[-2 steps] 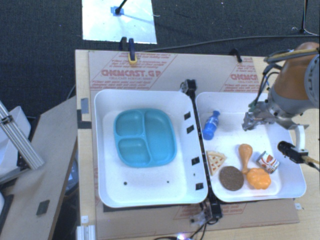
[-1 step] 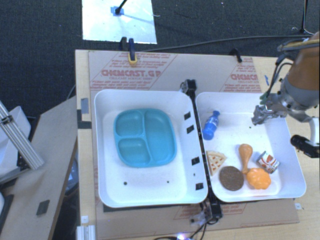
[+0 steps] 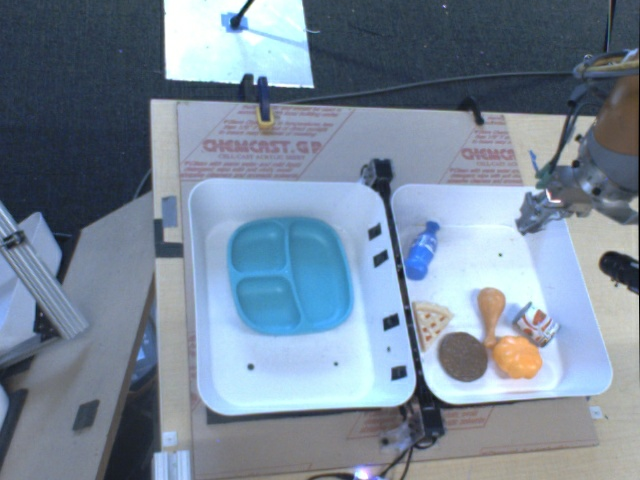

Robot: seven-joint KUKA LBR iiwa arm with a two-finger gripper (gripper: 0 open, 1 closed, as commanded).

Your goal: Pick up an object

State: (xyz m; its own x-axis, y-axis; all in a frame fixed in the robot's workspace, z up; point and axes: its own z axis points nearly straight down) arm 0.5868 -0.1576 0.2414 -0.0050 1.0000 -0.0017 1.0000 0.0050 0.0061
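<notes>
1. We see the gripper [image 3: 538, 211] above the right bin's [image 3: 585, 298] upper right corner; finger state cannot be determined
2. Blue bottle [image 3: 422, 249] lies left of it
3. Chicken drumstick [image 3: 490, 311] lies below-left
4. The bench [image 3: 330, 133] stands on dark carpet [image 3: 80, 78]

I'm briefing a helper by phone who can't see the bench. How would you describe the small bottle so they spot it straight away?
Start at the right-hand white bin, the one without the blue divided plate. Look near its left wall, toward the far end: the blue bottle lies there on its side. It is the bin's only blue thing, set apart from the cluster of brown and orange toy food nearer the front.
</notes>
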